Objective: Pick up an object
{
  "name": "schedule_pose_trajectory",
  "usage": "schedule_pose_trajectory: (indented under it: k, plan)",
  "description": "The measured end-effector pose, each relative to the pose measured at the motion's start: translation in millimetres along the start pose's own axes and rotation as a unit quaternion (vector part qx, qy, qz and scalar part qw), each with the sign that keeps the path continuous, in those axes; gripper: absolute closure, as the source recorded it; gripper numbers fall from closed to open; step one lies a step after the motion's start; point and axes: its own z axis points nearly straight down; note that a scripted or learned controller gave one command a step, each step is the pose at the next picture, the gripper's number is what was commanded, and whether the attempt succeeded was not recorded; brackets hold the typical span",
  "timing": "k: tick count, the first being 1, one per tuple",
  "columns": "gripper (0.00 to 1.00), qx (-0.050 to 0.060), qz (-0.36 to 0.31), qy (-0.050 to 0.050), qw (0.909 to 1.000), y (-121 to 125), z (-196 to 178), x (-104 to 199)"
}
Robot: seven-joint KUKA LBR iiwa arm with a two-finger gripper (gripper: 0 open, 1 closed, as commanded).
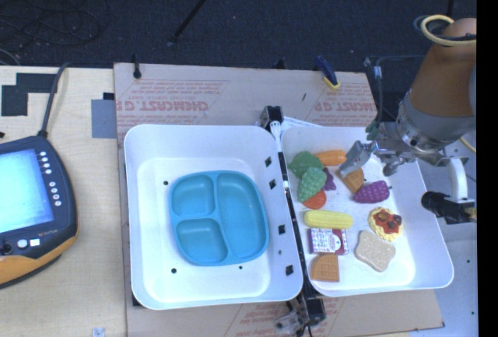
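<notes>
Near the right bin's [436, 265] far edge we see the gripper [359, 159] with fingers spread, holding nothing, over a small brown piece [352, 179] crowded by purple grapes [372, 191] and an orange carrot [332, 158], so closing could snag or shove neighbours.

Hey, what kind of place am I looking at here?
Probably a robotics lab bench: a robot arm reaches over a white bin of toy food, a handheld control pendant lies alongside, and cables run across the dark floor.
</notes>
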Motion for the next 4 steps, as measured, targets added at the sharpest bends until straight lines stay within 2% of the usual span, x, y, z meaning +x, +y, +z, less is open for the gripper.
schedule_pose_trajectory:
  k: [1,2,3,4]
  plan:
    - [0.0,0.006,-0.001,0.002,1.0,-14.2,136.5,37.7]
    - [0.0,0.001,-0.001,0.0,1.0,61.2,140.9,38.9]
    - [1.0,0.002,0.001,0.0,1.0,59.1,129.5,37.9]
    - [1.0,-0.003,-0.002,0.0,1.0,19.8,36.0,70.6]
